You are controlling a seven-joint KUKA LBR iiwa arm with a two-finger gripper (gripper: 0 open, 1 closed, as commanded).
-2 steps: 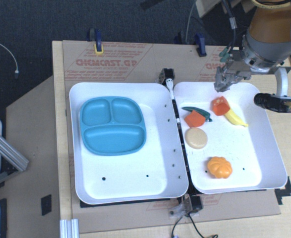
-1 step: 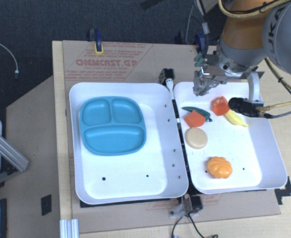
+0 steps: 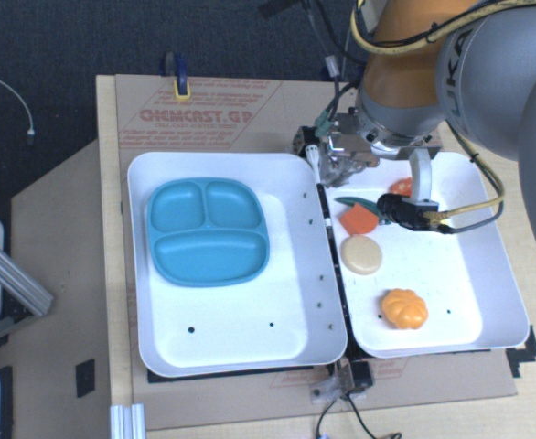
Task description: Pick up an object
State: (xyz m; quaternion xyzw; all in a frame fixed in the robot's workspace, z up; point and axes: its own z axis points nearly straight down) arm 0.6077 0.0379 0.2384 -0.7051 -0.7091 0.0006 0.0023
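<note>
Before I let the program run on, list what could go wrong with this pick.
1. The gripper sits right by the wall between the bins, so it could strike that wall.
2. The carrot-like orange piece and the cream round piece lie close together; one may get nudged.

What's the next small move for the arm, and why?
Probably a short straight descent. The gripper hovers at the rear left of the right white bin, just above the orange-red carrot-shaped toy; the round cream disc and orange pumpkin-shaped toy lie nearer the front.
</note>
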